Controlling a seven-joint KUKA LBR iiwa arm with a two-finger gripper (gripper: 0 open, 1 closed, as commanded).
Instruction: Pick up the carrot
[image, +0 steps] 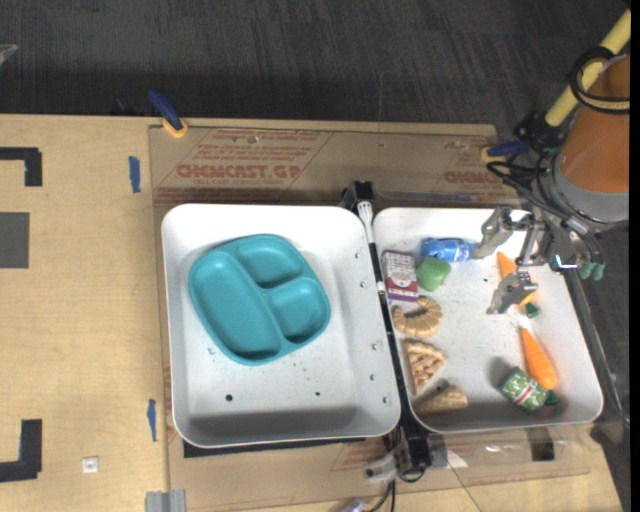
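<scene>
The carrot (539, 360) is a toy, orange, and lies tilted in the right part of the right bin (585, 330), its narrow end pointing up toward the gripper. My gripper (512, 262) hangs over the upper right part of this bin, just above and left of the carrot's upper end. A small orange sliver (505, 264) shows at the gripper; what it belongs to is unclear. The arm's orange band (600, 150) rises at the far right.
The right bin also holds a blue packet (445, 249), a green piece (434, 272), a small carton (400, 277), pastries (418, 318), a waffle slice (424, 363) and a green patterned item (524, 390). A teal divided plate (258, 296) lies in the left bin (190, 400).
</scene>
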